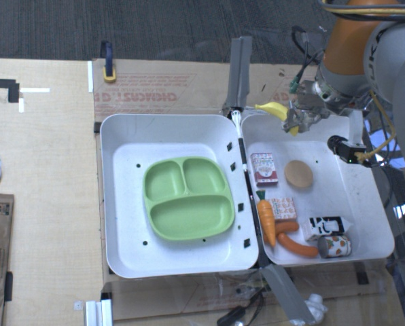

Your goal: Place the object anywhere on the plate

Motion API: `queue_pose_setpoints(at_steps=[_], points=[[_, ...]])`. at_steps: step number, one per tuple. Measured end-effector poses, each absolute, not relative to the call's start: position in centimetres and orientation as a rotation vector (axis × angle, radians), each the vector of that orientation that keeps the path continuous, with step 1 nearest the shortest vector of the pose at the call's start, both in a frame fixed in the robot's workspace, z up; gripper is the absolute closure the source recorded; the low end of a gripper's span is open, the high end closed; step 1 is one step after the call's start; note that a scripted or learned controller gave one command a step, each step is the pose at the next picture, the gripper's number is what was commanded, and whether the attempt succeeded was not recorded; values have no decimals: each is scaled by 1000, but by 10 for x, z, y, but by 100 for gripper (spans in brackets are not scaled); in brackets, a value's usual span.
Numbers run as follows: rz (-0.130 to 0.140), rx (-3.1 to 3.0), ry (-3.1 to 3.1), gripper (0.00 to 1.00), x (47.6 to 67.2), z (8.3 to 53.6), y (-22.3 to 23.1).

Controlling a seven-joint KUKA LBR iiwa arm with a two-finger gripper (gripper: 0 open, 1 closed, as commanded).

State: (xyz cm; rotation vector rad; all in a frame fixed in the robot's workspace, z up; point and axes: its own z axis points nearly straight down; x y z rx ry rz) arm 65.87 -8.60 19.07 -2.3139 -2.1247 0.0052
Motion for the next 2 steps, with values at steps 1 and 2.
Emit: queue_pose_setpoints(at_steps=[1, 2], points=[[4, -2345, -2089, 100, 598, 194, -29], [7, -2349, -2083, 100, 582, 190, 56]])
